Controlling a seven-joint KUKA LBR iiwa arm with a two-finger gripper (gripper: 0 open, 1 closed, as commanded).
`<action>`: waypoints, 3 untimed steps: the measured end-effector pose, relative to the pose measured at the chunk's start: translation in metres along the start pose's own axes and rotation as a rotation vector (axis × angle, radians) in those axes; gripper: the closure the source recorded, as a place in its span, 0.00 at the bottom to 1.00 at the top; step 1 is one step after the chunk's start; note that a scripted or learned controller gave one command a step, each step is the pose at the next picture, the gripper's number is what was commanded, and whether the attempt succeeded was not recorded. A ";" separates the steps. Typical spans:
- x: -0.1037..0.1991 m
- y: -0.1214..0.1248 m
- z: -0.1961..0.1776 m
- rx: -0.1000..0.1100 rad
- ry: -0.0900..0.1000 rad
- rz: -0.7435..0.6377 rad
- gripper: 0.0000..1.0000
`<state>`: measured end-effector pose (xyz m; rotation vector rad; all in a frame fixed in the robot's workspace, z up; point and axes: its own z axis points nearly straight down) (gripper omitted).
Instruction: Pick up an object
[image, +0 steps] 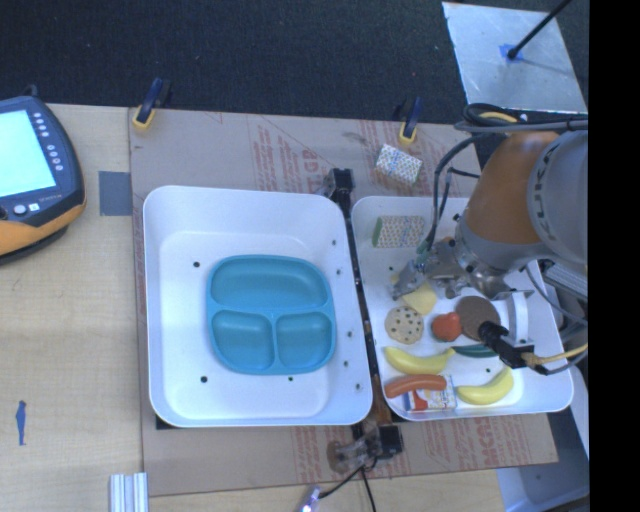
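Camera view, claw (412, 276) low in right bin (560, 400), grip state unclear, possibly touching pale food piece (421, 299)

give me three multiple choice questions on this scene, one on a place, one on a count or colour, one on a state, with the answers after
1. Where does the blue divided plate lie?
A. In the left bin
B. In the right bin
C. On the bare bench

2. How many bananas are in the right bin?
A. None
B. Two
C. Five

3. How does the arm stand over the bins?
A. Parked above the left bin
B. Reaching over the right bin
C. Resting on the tablet

Answers:
1 A, the plate sits in the middle of the left bin.
2 B, one banana lies beside the cookie and another banana near the front edge.
3 B, the gripper is down among the toy food in the right bin.
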<state>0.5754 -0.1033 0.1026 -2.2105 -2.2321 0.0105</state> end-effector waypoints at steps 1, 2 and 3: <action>0.011 0.004 0.011 0.001 0.004 0.003 0.00; 0.010 0.004 0.001 0.004 0.002 -0.001 1.00; 0.063 0.024 -0.090 -0.002 0.005 0.005 1.00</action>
